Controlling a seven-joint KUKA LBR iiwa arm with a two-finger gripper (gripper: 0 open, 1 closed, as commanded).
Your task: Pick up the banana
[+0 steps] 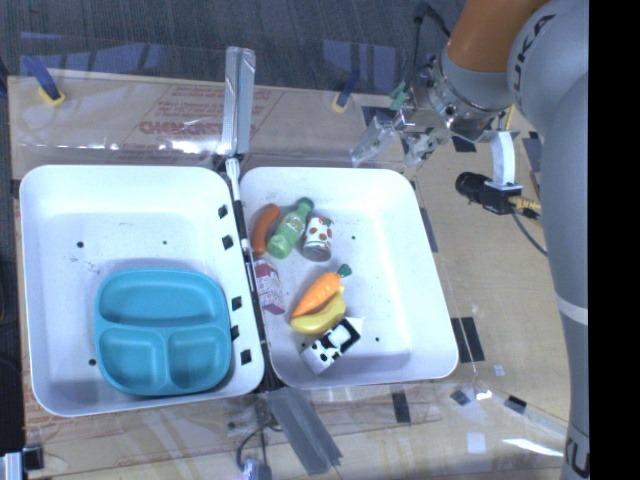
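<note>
Claw (392,146) first: hung spread, pinching nothing, just past the far rim of the right bin (432,286); sat well apart from the banana (316,315). Found that banana in the near half of the same bin, lying flat; lay pressed under the carrot (322,290) on its far side and touched the box (331,339) on its near side.

Judged the crowding as the main hazard; could easily have closed on the carrot instead, or on both fruits at once, given how the carrot overlapped the yellow skin. Looked short of free banana to grip; showed only a narrow strip on the left and near edges. Might have struck the box with one finger on the way down and shoved the whole cluster towards the near wall. Could have slipped off the curved, smooth peel if gripped across the bend. Needed a long reach from far to near over the bottle (288,229) and can (318,238); risked clipping them if dropped too early. Counted the task as barely begun.
</note>
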